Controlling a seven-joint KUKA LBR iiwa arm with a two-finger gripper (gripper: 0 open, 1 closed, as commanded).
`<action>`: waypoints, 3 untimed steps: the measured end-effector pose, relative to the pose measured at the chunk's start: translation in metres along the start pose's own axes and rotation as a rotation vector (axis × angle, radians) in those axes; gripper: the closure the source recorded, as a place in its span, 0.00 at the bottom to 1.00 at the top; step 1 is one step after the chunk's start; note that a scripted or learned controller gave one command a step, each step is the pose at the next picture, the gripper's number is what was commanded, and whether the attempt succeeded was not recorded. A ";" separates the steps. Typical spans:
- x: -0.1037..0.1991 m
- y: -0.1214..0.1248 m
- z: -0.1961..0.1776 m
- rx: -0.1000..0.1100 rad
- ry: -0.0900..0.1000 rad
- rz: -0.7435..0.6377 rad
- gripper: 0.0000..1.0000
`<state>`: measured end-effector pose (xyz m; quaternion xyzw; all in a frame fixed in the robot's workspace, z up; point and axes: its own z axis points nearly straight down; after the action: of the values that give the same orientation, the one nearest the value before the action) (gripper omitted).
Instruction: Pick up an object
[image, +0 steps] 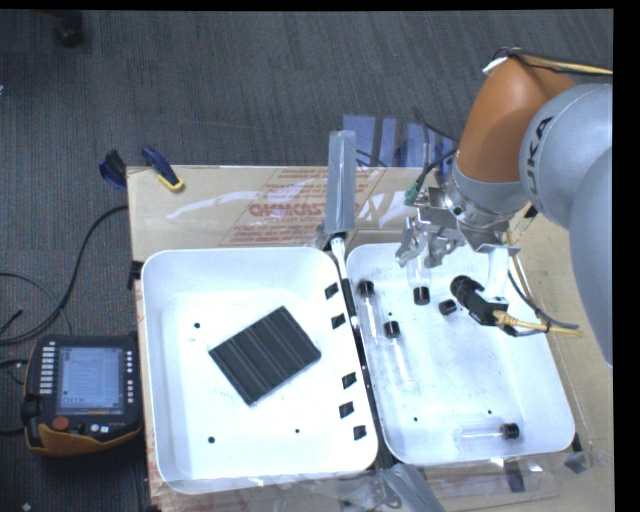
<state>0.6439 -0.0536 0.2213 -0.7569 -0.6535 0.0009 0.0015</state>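
Grey arm (590, 190) with orange band (505, 100), lettering "KUKA" partly legible on the casing, entering from 3 o'clock. Gripper (428, 250) hangs above the far edge of the right bin (560, 400); fingers spread apart, nothing between them. Right bin contents: clear tubes with black caps, one (378, 318) near the left wall with its long axis running 12 to 6 o'clock, one (485, 434) near the front edge lying 9 to 3 o'clock, cap toward 3; small black caps (421, 295) just below the gripper. Left bin (160, 300) holds a dark ribbed slab (265, 354), flat at centre, rotated so its ribs run from 7 to 1 o'clock. Cardboard sheet (230, 200) behind the bins carries red printing, too faint to read. Teach pendant (82, 392) with lit screen on the floor at 8 o'clock; its text is illegible.
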 end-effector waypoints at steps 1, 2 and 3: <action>0.003 -0.001 -0.008 -0.003 0.000 0.065 1.00; 0.028 -0.004 -0.011 -0.002 0.000 0.124 1.00; -0.011 0.002 -0.020 -0.001 0.000 0.129 1.00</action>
<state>0.6439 -0.0644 0.2411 -0.7976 -0.6032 0.0007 0.0008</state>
